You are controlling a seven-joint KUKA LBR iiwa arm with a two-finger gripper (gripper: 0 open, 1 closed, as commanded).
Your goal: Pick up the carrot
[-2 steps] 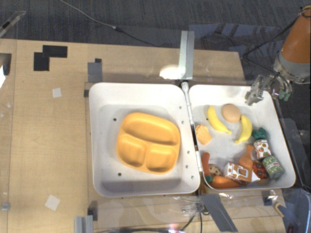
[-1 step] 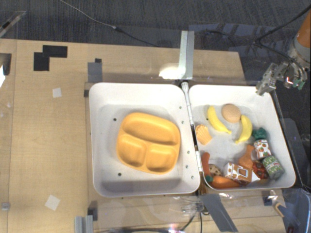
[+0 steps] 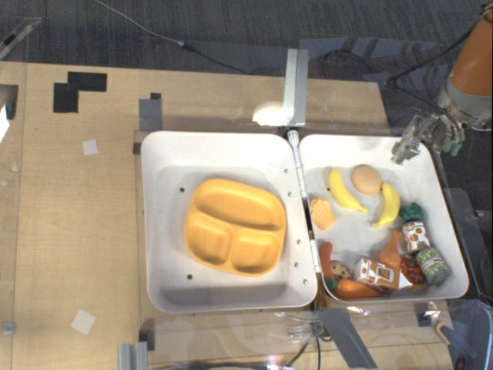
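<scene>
Currently the carrot [image 3: 357,288] lies at the 6 o'clock edge of the right bin [image 3: 443,183], wedged against a small carton [image 3: 378,273] and a sausage [image 3: 327,260], so a descent by the gripper [image 3: 414,142], hovering at 1 o'clock with jaws apparently parted and empty, may snag a neighbour.

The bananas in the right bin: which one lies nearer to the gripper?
The right banana, beside the bun; the other banana lies farther left from the gripper.
</scene>
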